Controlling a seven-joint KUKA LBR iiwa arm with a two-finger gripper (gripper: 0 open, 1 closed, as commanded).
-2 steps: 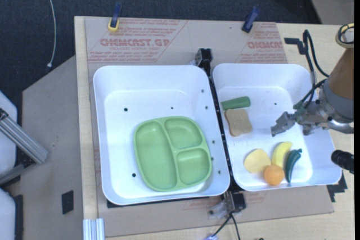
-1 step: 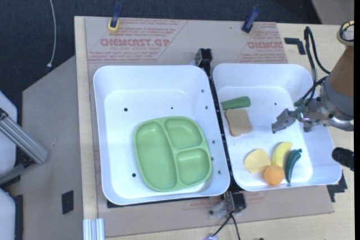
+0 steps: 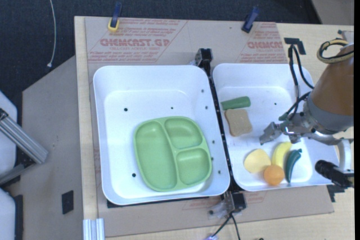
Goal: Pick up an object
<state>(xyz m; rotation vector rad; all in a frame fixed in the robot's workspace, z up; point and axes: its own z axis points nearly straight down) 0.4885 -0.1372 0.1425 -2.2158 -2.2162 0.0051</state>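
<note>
The right bin holds a green cylinder, a tan block, a pale yellow rounded piece, an orange ball, a yellow banana-like piece and a dark green pepper. My gripper hangs over the right bin, just right of the tan block and above the yellow banana-like piece. It sits at the end of the grey arm with the orange band. I see nothing held in it.
The left bin carries a green divided plate. A black divider runs between the bins. Cables loop above the right bin near the arm. Clamps sit on the board's far edge.
</note>
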